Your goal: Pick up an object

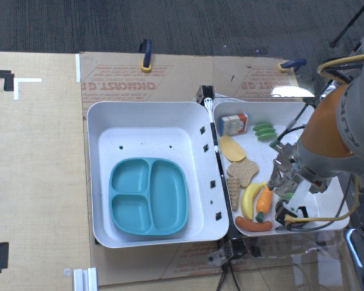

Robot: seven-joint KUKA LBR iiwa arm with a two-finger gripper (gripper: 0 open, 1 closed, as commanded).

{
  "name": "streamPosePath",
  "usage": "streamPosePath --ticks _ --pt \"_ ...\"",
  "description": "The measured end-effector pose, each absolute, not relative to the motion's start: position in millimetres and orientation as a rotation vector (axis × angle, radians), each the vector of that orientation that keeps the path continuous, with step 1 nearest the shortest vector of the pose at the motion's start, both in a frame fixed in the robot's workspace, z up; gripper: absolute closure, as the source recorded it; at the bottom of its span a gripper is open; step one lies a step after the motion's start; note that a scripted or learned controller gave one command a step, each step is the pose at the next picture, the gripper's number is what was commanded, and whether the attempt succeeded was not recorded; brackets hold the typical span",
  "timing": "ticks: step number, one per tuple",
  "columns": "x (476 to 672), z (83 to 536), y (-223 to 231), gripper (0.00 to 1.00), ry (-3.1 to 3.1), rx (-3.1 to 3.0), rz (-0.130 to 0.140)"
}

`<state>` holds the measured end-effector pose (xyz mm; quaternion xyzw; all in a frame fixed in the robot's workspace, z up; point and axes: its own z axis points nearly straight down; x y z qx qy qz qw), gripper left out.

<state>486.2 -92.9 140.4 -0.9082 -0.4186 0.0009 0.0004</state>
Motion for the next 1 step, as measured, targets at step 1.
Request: streamPosePath --ticks 1 --pt "558.4 133.3 -123.6 1.0 -1.336 -2.841 0.01"
